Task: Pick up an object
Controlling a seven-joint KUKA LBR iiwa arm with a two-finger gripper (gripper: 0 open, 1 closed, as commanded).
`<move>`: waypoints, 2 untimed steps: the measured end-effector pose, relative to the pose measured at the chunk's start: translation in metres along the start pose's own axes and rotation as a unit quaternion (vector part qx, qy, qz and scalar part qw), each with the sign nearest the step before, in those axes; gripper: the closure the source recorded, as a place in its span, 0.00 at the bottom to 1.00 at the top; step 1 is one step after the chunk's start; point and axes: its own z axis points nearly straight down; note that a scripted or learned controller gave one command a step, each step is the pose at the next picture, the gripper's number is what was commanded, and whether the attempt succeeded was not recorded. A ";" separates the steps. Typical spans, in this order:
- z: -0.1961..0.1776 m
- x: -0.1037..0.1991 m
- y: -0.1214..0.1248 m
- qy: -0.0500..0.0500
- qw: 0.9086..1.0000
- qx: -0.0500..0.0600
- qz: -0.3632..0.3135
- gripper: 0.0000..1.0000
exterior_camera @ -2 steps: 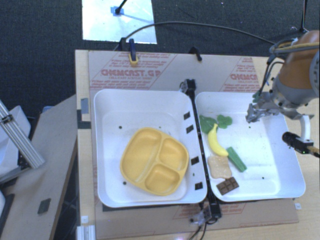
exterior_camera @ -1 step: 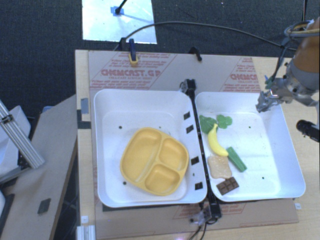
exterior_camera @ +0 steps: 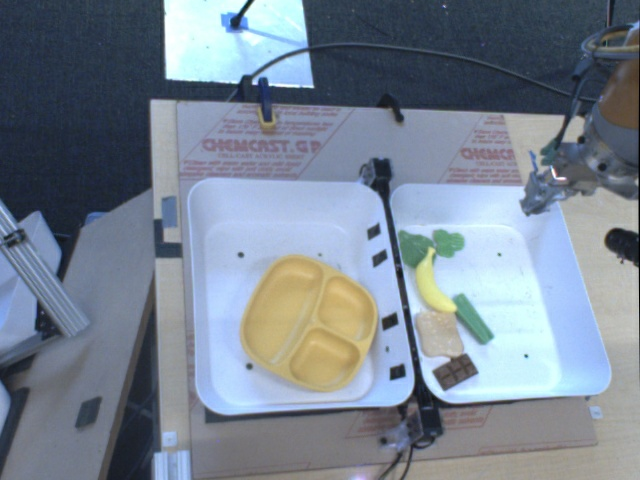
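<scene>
Two shallow white plastic bins side by side on a pale wooden table [exterior_camera: 110, 268], lined with printed cardboard. In the left white bin [exterior_camera: 290, 203], toward lower centre of the frame, a yellow three-compartment plastic plate [exterior_camera: 309, 320], lying flat with nothing in its sections.

In the right white bin [exterior_camera: 545, 318], a cluster along the left wall: a green broccoli-shaped toy [exterior_camera: 432, 244] uppermost, a yellow toy banana [exterior_camera: 433, 282] just below and touching it, a green rectangular block [exterior_camera: 472, 318] at the banana's lower end, a tan toast-like square [exterior_camera: 438, 333] beside that block, and a dark brown chocolate-bar piece [exterior_camera: 456, 371] lowest, near the bin's front edge. Hard to tell whether toast and chocolate touch.

At the upper right of the frame, the grey arm with its metal end effector [exterior_camera: 537, 193] hanging over the far right corner of the right bin — well apart from the toy cluster. Arm cut off by the frame's right edge, only the wrist portion and some cabling visible. Fingers small and blurred against the bin rim: cannot tell whether spread or closed. Nothing seen between them.

A black clip strip [exterior_camera: 385, 258] along the seam between the bins. At the upper left, a shiny grey metal sheet [exterior_camera: 236, 26] on dark carpet. At the left edge, an aluminium rail [exterior_camera: 40, 273], partly cropped.
</scene>
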 end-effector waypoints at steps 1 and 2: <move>-0.005 0.048 -0.009 0.001 1.000 0.002 -0.002 1.00; -0.008 0.101 -0.015 0.001 1.000 0.002 -0.002 1.00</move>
